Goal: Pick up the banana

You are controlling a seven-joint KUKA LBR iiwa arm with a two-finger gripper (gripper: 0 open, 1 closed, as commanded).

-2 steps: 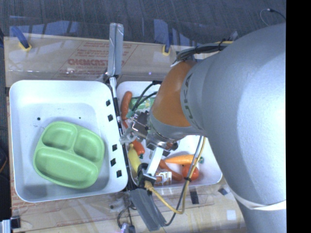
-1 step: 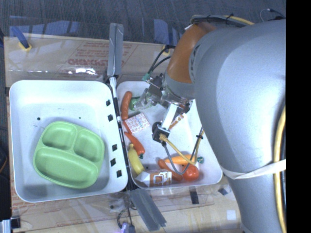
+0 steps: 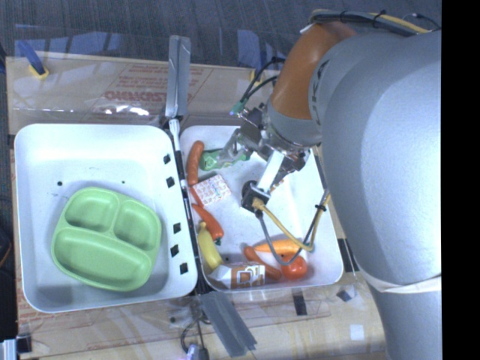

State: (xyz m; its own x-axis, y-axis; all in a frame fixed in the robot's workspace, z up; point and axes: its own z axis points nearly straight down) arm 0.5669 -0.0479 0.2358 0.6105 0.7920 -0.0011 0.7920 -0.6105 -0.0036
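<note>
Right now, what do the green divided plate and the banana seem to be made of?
The green divided plate looks like moulded plastic, matte: one even colour, soft rounded compartment edges, faint sheen. The banana, at the right bin's left wall, seems to be a smooth plastic toy, judging by its uniform yellow, though a real fruit cannot be excluded.

Place: a robot lab, not a home.
Robot: a big grey arm (image 3: pixel 390 141) with an orange band.
Bench: two white bins (image 3: pixel 30 201) side by side on a taped-down sheet.
Toys: pretend food (image 3: pixel 281 253) in the right bin (it looks like plastic) and a green tray (image 3: pixel 105 238) in the left.
Floor: dark carpet (image 3: pixel 150 6).
</note>
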